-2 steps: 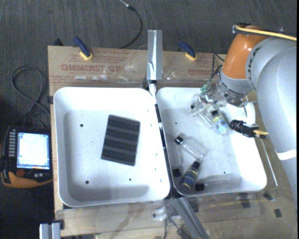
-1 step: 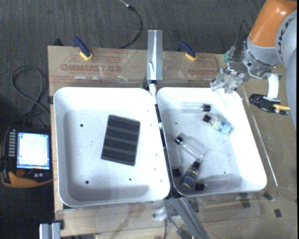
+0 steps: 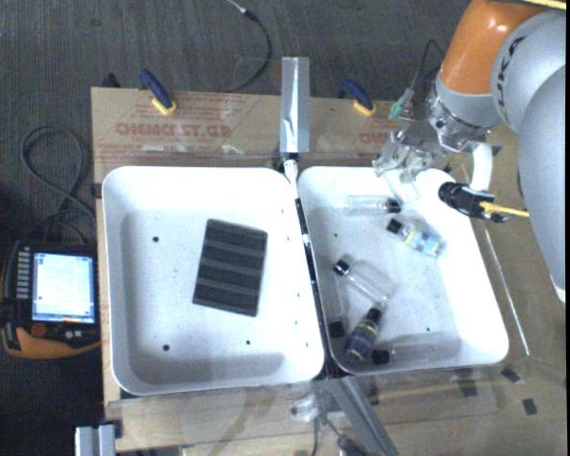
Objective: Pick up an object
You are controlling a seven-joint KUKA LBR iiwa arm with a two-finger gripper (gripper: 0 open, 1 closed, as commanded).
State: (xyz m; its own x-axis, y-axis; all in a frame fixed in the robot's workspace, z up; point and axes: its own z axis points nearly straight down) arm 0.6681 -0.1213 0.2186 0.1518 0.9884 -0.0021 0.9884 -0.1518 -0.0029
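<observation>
The arm is leaning in from the right, orange band uppermost, wrist angling down over the right bin's far edge. Its gripper is hovering above a clear vial; how it stands, I cannot tell. More vials are lying scattered there. A black block is resting in the left bin.

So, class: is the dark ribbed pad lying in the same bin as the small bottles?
No: the dark ribbed pad lies in the left bin, while the small bottles lie in the right bin.
</observation>
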